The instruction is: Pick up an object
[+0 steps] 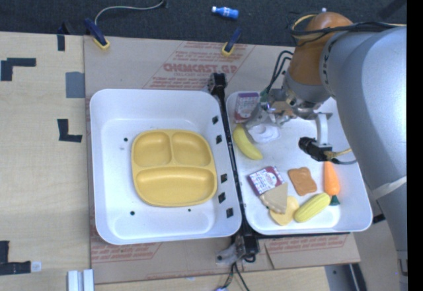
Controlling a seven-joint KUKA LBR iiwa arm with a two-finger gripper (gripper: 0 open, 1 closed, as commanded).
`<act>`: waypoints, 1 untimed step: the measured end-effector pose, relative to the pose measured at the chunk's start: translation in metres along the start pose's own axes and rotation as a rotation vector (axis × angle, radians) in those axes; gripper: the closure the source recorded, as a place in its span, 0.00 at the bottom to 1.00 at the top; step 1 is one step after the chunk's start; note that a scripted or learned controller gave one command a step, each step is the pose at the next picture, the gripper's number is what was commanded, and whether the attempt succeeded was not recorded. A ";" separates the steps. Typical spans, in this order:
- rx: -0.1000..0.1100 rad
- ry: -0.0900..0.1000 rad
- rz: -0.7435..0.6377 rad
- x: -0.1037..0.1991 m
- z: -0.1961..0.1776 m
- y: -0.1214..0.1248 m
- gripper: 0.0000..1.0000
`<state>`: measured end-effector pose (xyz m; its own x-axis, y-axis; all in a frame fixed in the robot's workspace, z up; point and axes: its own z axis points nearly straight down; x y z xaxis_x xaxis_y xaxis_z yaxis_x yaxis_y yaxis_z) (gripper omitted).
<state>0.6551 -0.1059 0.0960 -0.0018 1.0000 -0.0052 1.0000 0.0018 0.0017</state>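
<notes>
The grey arm with the orange band reaches in from three o'clock, and its pincer (pixel 272 113) hangs low over the upper part of the right shallow white bin (pixel 357 213); how it is set cannot be told from this slant. Just at its seven o'clock lies a yellow plastic banana (pixel 246 143). Further toward six o'clock sit a small maroon packet (pixel 265 180), a tan toast slice (pixel 303 180), an orange carrot (pixel 330 178), a yellow corn cob (pixel 311 207) and a pale cheese wedge (pixel 276 202). The left white bin (pixel 109 151) on the bench holds a yellow three-compartment tray (pixel 174 167).
</notes>
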 end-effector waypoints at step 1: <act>0.001 0.005 0.000 0.060 -0.133 -0.053 1.00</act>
